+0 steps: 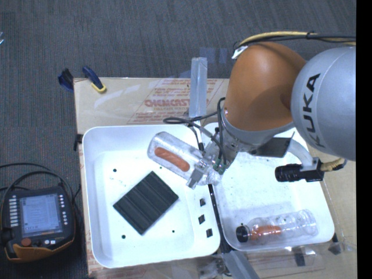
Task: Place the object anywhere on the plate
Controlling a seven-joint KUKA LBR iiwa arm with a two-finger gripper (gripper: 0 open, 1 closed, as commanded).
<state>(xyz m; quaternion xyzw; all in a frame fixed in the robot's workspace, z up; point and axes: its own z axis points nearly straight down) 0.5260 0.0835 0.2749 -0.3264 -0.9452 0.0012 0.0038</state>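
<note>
A clear plastic bottle (pixel 170 154) with an orange piece inside lies tilted over the back of the left bin (pixel 96 156). Its right end sits between the fingers of my gripper (pixel 201 172), which is shut on it under the orange-banded wrist. The plate, a dark ridged square (pixel 145 202), lies flat on the left bin's floor, just below and left of the held bottle. The wrist hides the gripper's upper part.
A second clear bottle (pixel 278 228) with an orange piece lies at the front of the right bin (pixel 325 214). The wall between the bins runs just under the gripper. A teach pendant (pixel 38 218) sits on the floor at the left.
</note>
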